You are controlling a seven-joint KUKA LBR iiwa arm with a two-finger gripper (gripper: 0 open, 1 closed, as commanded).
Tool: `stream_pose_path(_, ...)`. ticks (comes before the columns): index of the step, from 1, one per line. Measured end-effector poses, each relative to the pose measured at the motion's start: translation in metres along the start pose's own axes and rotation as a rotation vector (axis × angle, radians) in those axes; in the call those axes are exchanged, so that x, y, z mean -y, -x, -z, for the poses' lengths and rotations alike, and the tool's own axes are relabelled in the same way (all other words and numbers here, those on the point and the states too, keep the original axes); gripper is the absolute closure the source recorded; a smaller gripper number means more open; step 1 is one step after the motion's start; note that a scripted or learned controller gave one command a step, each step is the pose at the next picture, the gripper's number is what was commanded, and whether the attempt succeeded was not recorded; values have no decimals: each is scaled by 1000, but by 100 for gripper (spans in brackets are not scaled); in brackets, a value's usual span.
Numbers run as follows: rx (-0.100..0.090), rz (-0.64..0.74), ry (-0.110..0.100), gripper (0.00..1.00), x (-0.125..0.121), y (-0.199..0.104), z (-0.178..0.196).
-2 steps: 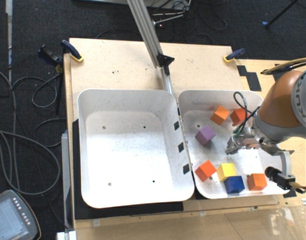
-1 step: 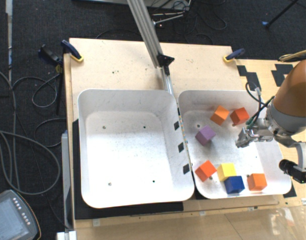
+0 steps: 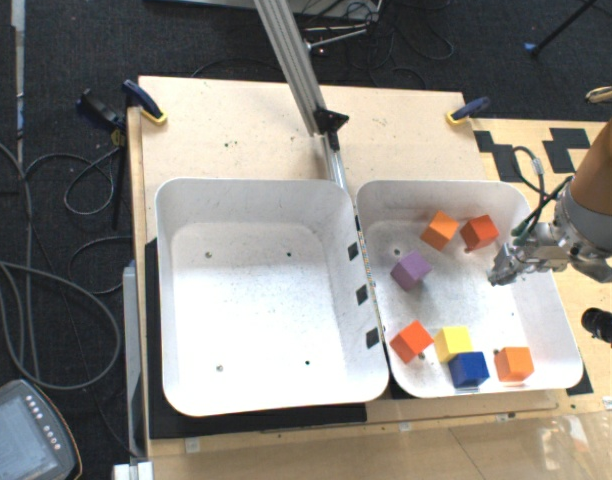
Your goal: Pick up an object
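Observation:
The right bin (image 3: 546, 313) holds several small blocks. Two orange blocks lie at the back, one lighter (image 3: 440, 231) and one redder (image 3: 479, 232). A purple block (image 3: 410, 269) sits left of the middle. Along the front lie an orange-red block (image 3: 413, 340), a yellow block (image 3: 451, 342), a blue block (image 3: 469, 369) and an orange block (image 3: 514, 364). My gripper (image 3: 504, 271) hangs over the bin's right part, just right of and below the redder orange block, with nothing seen between its fingers.
The left bin (image 3: 176, 268) lies beside the right one on the wooden bench (image 3: 406, 128). A slanted metal pole (image 3: 291, 48) rises from the back between the bins. Clamps (image 3: 144, 101) grip the bench's far corners. Cables lie on the floor at left.

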State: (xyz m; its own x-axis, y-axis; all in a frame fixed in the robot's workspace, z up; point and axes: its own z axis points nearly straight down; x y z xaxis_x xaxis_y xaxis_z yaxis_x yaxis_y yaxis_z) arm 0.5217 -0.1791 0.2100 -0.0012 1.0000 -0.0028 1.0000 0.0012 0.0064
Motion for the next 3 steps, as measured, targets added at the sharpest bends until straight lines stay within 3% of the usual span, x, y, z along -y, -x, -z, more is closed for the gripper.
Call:
stream_pose_path(1, 0, 1, -1, 100, -2, 1, 23)
stream_pose_path(3, -4, 8, -4, 100, -20, -109, 40)
